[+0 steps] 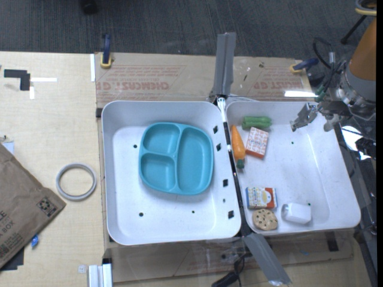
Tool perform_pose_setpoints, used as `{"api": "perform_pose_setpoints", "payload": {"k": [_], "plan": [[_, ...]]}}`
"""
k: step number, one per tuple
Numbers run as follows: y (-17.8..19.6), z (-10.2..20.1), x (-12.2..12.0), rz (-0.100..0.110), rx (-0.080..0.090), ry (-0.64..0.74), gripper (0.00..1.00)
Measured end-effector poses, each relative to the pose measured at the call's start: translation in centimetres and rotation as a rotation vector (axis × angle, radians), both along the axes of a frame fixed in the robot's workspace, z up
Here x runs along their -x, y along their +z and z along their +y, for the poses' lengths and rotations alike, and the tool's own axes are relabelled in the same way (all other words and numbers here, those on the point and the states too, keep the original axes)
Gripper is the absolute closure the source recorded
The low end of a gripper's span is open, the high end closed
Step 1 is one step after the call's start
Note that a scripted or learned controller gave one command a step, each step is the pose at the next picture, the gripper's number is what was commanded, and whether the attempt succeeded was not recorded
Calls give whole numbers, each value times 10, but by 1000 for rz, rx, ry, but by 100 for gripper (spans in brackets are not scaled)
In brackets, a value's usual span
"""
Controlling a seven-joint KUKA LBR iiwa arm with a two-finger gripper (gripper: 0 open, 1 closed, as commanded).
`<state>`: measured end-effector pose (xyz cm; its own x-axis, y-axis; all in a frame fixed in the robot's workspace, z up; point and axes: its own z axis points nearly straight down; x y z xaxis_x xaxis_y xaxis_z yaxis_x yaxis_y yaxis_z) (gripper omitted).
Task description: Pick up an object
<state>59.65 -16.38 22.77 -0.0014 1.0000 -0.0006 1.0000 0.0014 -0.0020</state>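
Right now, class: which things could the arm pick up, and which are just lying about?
Job: gripper; cucumber; carrot; red box; small carton; cookie; white block.
Lying about: blue tray; tape roll; cardboard box.

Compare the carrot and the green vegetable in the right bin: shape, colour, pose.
The carrot is orange with a green tip at its near end; the green vegetable is green all over. The carrot is long and tapered, while the green vegetable is shorter and stubbier. The carrot lies lengthwise along the bin's left wall; the green vegetable lies crosswise near the far wall. Both rest flat in the right bin, close together at its far left corner, and both look like toy food.
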Motion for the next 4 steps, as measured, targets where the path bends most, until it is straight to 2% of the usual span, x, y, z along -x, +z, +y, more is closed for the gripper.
{"api": "perform_pose_setpoints", "payload": {"k": [1,2,3,4], "plan": [[-110,65,36,1,-1,48,0],[-133,53,118,-4,-1,85,0],[-86,24,51,-2,0,249,0],[-137,26,99,0,-1,267,0]]}}
